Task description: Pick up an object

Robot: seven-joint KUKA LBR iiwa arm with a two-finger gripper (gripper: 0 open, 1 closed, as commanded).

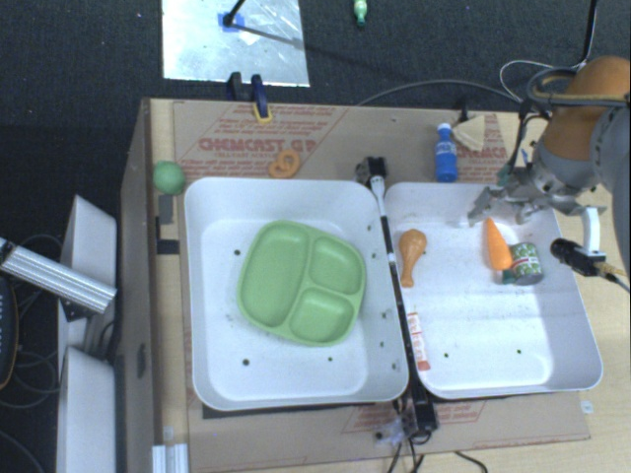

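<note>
I am reading the scene from the near edge outward. Nearest me, the tabletop (296, 424) is showing its brown board along the front edge. The left bin (222, 363) is carrying a green divided plate (301, 282), which is lying flat a little right of the bin's centre, its three compartments facing up.

The right bin (473, 358) is sitting just beside the left one, the two rims touching along the middle seam. A small red and white label (416, 337) is lying by that seam at about 7 o'clock in the right bin. A toy drumstick (409, 253) is resting at about 10 o'clock in the right bin, close to the seam, knob end pointing toward me. At about 2 o'clock in the same bin an orange carrot (497, 243) is lying slantwise, and a small green can (524, 263) is lying on its side touching the carrot's right flank.

The gripper (505, 201) is hanging just beyond the carrot's far tip, over the bin's far edge, with the grey and orange arm (582, 126) coming in from 3 o'clock. I am not seeing anything between its fingers, and I cannot tell whether they are apart or together.

Farther out, a blue bottle (447, 152) is standing upright past the right bin's far rim. A pretzel (284, 164) is lying beyond the left bin, and a green ball (168, 176) is sitting at that bin's far left corner.
</note>
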